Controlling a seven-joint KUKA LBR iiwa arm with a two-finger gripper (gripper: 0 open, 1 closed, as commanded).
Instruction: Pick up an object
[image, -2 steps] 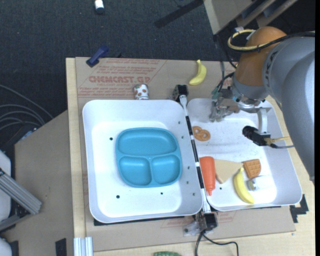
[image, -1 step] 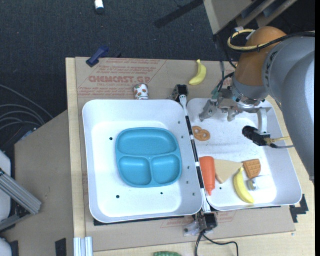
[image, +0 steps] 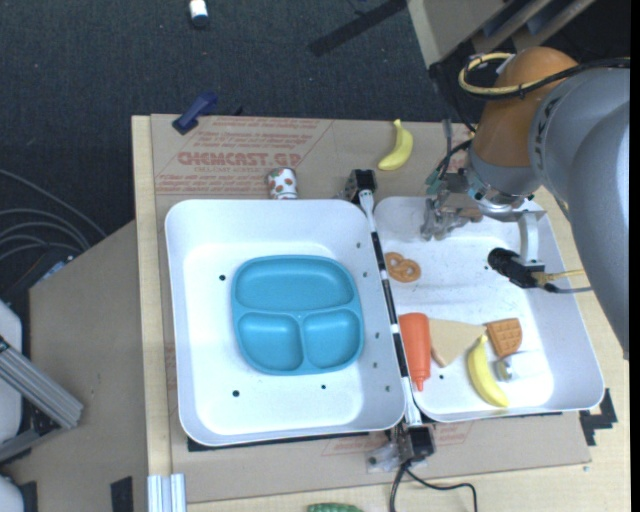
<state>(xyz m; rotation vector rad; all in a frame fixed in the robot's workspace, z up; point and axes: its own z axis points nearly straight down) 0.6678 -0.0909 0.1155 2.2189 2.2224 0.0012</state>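
My gripper (image: 438, 226) hangs over the far left corner of the right bin (image: 560, 395), below the orange wrist band. Nothing shows in it. A brown pretzel (image: 403, 267) lies just in front of it and slightly left, apart from it. Nearer the front of the same bin lie an orange carrot (image: 415, 347), a pale tan wedge (image: 452, 340), a small waffle piece (image: 504, 336) and a yellow banana (image: 485, 374). The arm covers the bin's far right corner.
The left bin (image: 200, 390) holds a blue divided plate (image: 296, 311). On the board behind the bins lie a second banana (image: 397, 147), a small spotted toy (image: 283, 183) and a blue object (image: 195, 112). Something green (image: 335, 508) lies at the front edge.
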